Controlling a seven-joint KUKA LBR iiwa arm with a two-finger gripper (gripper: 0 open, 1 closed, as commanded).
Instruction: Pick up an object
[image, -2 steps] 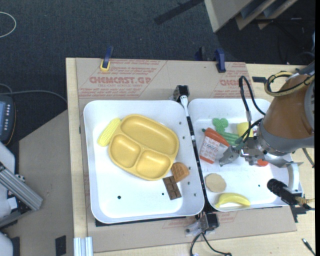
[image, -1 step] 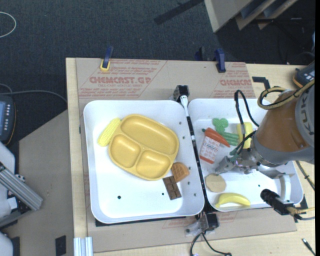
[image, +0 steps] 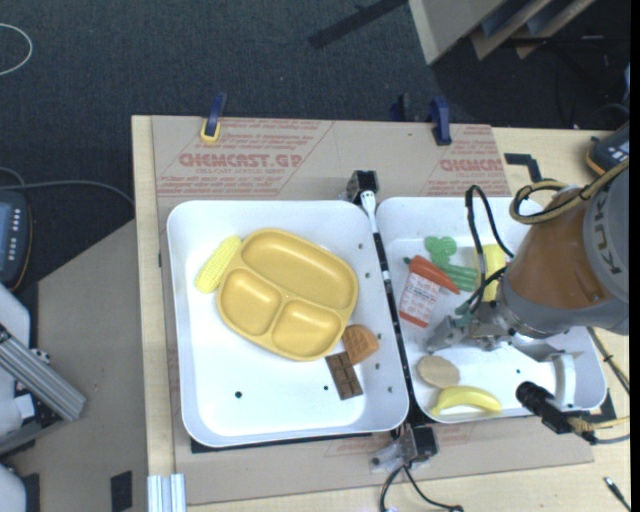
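Observation:
My gripper (image: 447, 334) is low inside the right bin (image: 436, 204), near its left side. It sits just right of a white and red packet (image: 421, 298) and just above a round beige piece (image: 437, 372). A yellow banana (image: 468, 401) lies at the bin's front. An orange carrot (image: 433, 272) and a green vegetable (image: 448, 258) lie further back, with a yellow item (image: 492, 266) partly behind the arm. I see nothing held in the gripper.
The left bin (image: 205, 385) holds a yellow divided plate (image: 285, 293), a corn cob (image: 217, 263), a brown pastry (image: 361, 343) and a chocolate bar (image: 343, 376). The arm's grey and orange body (image: 560, 270) covers the right bin's right half. Cables (image: 480, 215) loop over it.

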